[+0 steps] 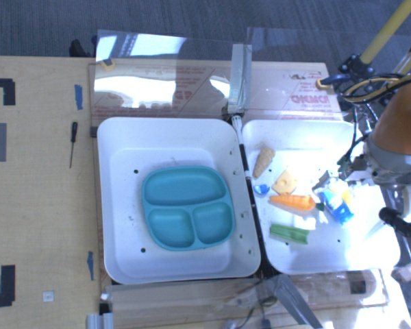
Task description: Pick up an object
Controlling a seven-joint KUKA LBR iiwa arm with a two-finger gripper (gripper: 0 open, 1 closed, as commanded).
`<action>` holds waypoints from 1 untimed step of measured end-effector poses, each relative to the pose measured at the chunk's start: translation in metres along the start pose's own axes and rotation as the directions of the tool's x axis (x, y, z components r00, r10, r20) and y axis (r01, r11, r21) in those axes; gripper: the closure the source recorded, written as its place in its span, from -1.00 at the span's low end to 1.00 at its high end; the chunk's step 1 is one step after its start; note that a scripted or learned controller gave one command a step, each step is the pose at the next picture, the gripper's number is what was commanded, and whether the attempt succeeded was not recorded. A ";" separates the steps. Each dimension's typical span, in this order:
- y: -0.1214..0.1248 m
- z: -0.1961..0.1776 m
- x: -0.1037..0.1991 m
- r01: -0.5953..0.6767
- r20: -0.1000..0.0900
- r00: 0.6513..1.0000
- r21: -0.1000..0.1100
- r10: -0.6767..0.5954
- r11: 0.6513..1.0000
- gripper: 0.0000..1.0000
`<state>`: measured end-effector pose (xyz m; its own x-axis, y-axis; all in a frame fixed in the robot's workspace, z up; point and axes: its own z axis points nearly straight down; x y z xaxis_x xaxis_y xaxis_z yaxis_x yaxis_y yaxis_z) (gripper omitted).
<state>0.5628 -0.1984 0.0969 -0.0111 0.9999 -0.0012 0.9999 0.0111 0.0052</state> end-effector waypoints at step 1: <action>0.000 -0.010 -0.001 -0.003 0.001 1.000 -0.002 0.003 1.000 1.00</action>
<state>0.5632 -0.1996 0.1065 -0.0086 1.0000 -0.0023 0.9999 0.0086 0.0070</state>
